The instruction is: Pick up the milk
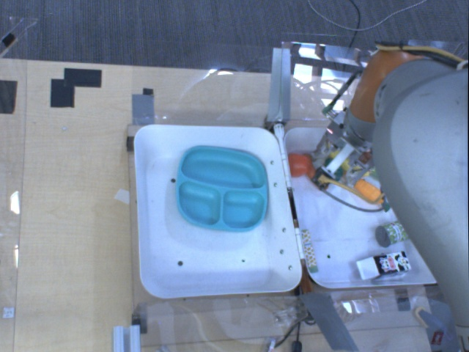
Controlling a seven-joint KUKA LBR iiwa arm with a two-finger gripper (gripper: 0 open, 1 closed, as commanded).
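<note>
The milk lies on its side near the front of the right bin, untouched, 1 small carton beside a green can. The gripper hangs well apart from it, over the bin's far clutter; I cannot tell its grip. Nothing picked yet, I'd say.

No lettering can be read anywhere — the milk carton bears only black-and-white patches, too small to decipher.

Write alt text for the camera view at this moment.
The grey arm's gripper reaches into the right bin near a red item and an orange item, while the milk carton lies apart at the bin's near edge. The left bin holds a blue divided plate.
</note>
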